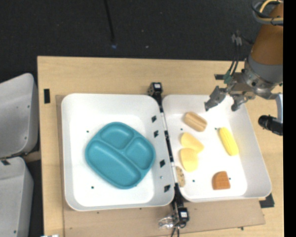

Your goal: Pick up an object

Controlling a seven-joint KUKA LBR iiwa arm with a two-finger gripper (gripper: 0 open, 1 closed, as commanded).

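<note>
The gripper (223, 100) hangs over the far corner of the right bin (254, 147), its two dark fingers spread wide with white bin floor showing between them and nothing held; taking that bin as the landmark, every candidate lies inside it. A tan bread-roll piece (195, 121) sits nearest the gripper, toward the bin's divider side; two pale yellow wedges (190, 151) lie touching each other just below it, close to the divider; a yellow corn-like piece (228, 141) lies near the bin's middle, slanted; a small orange-brown block (221, 180) rests near the bin's near edge, well apart from the rest. Left of the right bin, the other bin holds a teal divided plate (120, 154). The pick looks not yet begun. Likely troubles, by my judgement: a descent from here would close on bare floor, since no item sits under the fingers; the rounded roll and corn could roll or squirt out of a pinch; going for the wedges risks catching both, or nudging one against the divider wall.
</note>
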